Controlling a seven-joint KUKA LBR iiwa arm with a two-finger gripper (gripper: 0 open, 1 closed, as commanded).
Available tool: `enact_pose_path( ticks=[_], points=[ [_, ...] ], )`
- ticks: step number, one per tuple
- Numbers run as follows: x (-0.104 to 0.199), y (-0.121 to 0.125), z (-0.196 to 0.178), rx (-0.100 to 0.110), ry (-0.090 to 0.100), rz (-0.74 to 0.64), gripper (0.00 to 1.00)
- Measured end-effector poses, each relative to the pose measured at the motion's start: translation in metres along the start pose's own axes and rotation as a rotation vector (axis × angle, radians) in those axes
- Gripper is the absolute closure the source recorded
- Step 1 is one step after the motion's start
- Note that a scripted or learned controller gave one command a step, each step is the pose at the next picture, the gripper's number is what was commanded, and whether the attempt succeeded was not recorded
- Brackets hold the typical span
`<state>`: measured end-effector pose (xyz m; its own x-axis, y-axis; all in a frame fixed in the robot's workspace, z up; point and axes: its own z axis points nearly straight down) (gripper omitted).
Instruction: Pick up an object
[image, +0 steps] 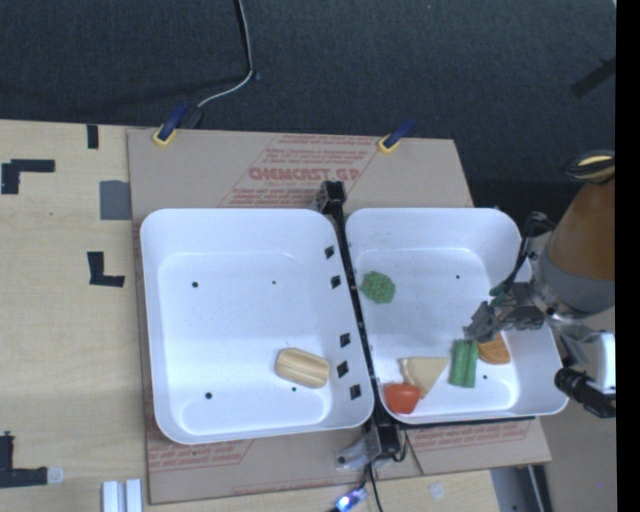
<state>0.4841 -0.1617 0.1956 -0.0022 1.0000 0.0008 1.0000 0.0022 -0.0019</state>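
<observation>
Camera view shows your gripper low in the right bin, just above the green block; nothing lifted yet, and you probably cannot tell its opening.

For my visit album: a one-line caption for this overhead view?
Gripper hovers by a green block in the right bin; a bread roll lies left.

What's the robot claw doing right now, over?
Gripper low in right bin, nothing seen held. Green block and orange piece right beside it. Bread roll sits in left bin.
</observation>
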Motion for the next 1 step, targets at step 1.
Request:
enact_pose_path(
  ticks=[1],
  points=[
    [0.0564,0.0392,-0.0297,-0.004,0.0,-0.005,1.0]
  ],
)
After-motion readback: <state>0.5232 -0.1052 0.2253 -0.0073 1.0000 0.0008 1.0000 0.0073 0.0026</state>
